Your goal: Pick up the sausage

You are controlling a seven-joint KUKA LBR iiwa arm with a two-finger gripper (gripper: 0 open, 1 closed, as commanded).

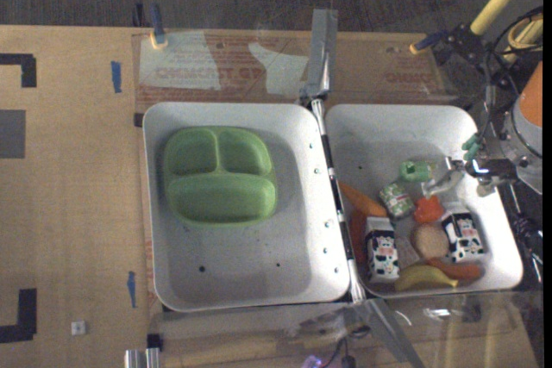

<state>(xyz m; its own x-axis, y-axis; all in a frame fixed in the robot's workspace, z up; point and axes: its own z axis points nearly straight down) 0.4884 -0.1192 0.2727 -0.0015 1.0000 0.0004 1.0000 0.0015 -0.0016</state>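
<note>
Sausage [455,271] wedged between banana [424,278] and carton [462,238].

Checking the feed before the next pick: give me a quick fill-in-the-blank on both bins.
The green plastic divided plate lies in the view's ___ white bin.
The other white bin holds ___ cow-patterned cartons.
The two-finger gripper hovers over the view's ___ bin.
Missing: left; two; right.
</note>
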